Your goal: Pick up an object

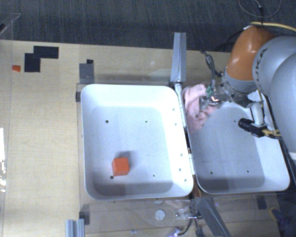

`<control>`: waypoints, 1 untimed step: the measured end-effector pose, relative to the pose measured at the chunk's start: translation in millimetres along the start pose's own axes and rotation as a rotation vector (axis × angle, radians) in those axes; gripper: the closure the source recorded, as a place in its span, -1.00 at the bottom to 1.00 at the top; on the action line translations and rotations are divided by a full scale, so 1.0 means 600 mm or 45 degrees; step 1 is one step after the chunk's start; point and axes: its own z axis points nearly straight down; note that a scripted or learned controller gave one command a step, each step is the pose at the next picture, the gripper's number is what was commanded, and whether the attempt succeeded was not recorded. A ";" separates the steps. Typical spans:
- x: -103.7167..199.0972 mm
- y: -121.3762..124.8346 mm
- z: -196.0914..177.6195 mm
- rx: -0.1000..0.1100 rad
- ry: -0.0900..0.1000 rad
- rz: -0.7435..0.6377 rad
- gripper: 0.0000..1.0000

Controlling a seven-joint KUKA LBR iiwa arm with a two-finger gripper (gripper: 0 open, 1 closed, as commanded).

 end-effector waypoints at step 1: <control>-0.008 0.002 0.000 0.013 0.009 -0.063 -1.00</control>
